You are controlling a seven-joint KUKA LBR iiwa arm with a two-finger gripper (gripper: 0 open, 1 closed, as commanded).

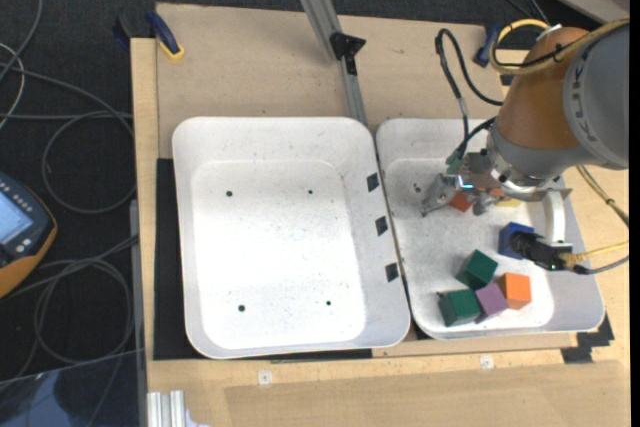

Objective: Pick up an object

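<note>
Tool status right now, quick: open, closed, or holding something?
Tool: cannot be told whether open or closed; it sits low in the right shallow white bin, beside a small red-orange block.

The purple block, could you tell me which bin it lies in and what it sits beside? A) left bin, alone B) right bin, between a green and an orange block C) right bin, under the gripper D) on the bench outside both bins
B: the purple block lies near the right bin's front edge, with a green block and an orange block on either side.

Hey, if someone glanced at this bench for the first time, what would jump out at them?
The grey arm with its orange band reaches in from the right, its gripper low over the right bin near a small red-orange object. A cluster of colored blocks sits at that bin's near corner, beside the left bin.
</note>
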